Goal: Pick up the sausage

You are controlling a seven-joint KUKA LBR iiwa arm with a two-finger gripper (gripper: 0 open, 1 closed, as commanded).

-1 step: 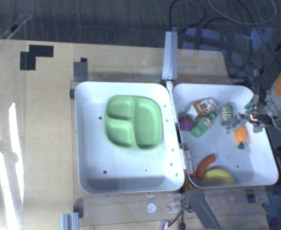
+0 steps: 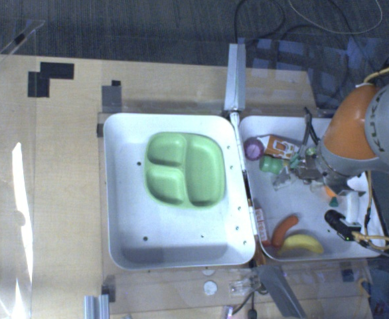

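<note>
1. Wooden bench (image 2: 62, 198) under a slanted overhead camera, bearing two shallow white bins side by side; dark carpet and loose cables lie beyond its far edge.
2. Left bin (image 2: 125, 244): holds a green sectioned tray (image 2: 184, 168), tilted slightly in the bin's centre.
3. Right bin (image 2: 299, 198): holds the sausage (image 2: 284, 229) near the front left corner, lying at a slant, with its lower end just beside or touching a banana (image 2: 302, 244). A purple round item (image 2: 253, 149), an orange carton (image 2: 279, 147) and a green item (image 2: 269, 165) sit toward the far side.
4. Arm (image 2: 354, 131): enters from the right, its orange band over the bin; the gripper (image 2: 305, 168) hangs among the far items, well apart from the sausage. Whether it is parted or closed cannot be told.
5. Handling, by judgement: the sausage is likely light, smooth and somewhat rounded, so it may roll or slip. A grasp across its middle, clear of the banana, seems soundest.
</note>
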